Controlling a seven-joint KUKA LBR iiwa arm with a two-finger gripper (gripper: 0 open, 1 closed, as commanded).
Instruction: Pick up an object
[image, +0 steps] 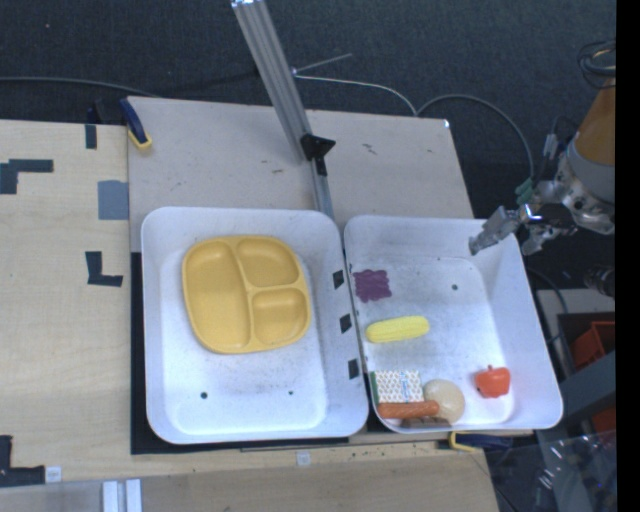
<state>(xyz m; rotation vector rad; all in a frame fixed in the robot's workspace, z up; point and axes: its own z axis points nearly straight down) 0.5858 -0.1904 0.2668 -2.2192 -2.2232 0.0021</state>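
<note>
- The claw (497, 232) hangs over the top right corner of the right bin (520, 300), at the end of the grey arm (590, 160).
- It holds nothing. I cannot tell if it is opened up or closed; it looks small and blurry from here.
- The toys to pick from all lie in the right bin. I use the yellow corn (398, 328) as my landmark; it lies in the middle of that bin.
- The claw is up and to the right of the corn, well apart from it.
- A purple thing (371, 284) lies just above the corn, a bit to the left.
- Below the corn, a checked block (397, 384), an orange stick (407, 409) and a pale round thing (445, 398) sit packed close, touching or almost touching.
- A small red thing (492, 381) lies below and to the right of the corn, near the bin wall.
- The yellow plate (245, 292) rests in the left bin (170, 330), far left of the corn.
- What could go wrong: the corn is round and could roll away from the claw.
- In the packed group, the claw could push toys aside or catch two together.
- The red thing is so near the wall that the claw could bump the wall.
</note>
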